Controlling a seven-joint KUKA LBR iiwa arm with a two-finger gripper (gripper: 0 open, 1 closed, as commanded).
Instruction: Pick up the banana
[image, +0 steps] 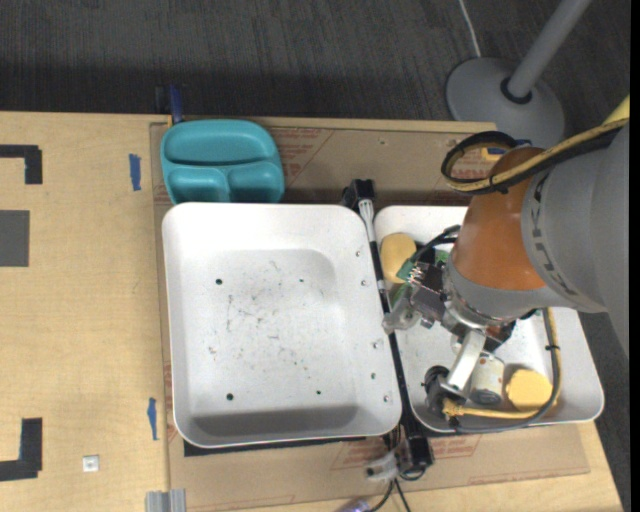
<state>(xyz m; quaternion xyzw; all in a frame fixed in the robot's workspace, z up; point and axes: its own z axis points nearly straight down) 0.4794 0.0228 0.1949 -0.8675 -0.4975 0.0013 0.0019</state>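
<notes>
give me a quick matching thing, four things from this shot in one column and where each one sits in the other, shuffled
Things:
1. teal tray
2. arm
3. bright yellow item
4. grey round base

Places:
a. in the near right corner of the right bin
b. on the dark floor beyond the bench
c. over the right bin
d. just past the far edge of the left bin

Pairs: 1-d, 2-c, 3-a, 4-b
</notes>
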